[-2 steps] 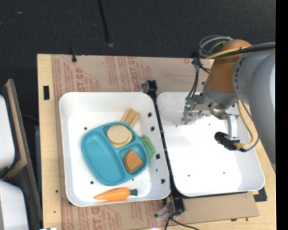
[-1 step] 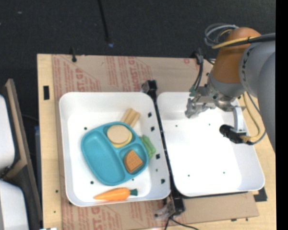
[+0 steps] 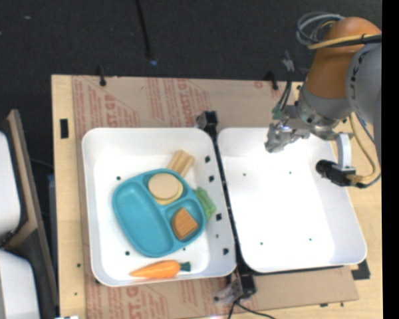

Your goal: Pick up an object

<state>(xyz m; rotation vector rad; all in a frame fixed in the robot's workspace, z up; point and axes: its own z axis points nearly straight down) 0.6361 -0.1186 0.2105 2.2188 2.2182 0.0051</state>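
Observation:
The left bin [image 3: 100, 178] holds a blue compartment tray [image 3: 143, 221] with a round tan cookie [image 3: 165, 187] and a brown bread piece [image 3: 185, 223] in it. A tan wooden block [image 3: 181, 161] leans at the tray's upper edge, and a green piece [image 3: 206, 203] sits at its right side. An orange carrot [image 3: 161, 269] lies near the bin's front wall. My gripper [image 3: 277, 141] hovers over the back left corner of the right bin [image 3: 292, 211], far from all these objects, with nothing seen between its fingers.
The two bins sit side by side on a cardboard-covered bench [image 3: 133, 102], joined by a black divider with clamps [image 3: 216, 171]. A black cable fitting [image 3: 334, 171] hangs off the arm over the right bin's right side.

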